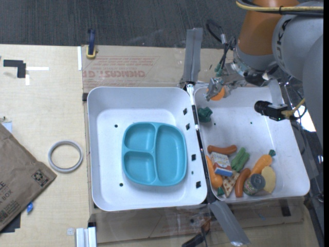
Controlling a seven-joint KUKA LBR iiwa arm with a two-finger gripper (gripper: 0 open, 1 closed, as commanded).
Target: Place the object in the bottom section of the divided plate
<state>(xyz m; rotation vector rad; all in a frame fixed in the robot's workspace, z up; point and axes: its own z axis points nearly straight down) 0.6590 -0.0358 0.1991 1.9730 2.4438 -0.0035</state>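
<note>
While above bin, end effector

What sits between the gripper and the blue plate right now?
In the camera view, a small green object and the bins' adjoining rims lie between the gripper and the plate.

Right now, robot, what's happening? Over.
Tool at right bin's far edge, small orange piece between its fingers. Blue divided plate in left bin. Path clear.
</note>
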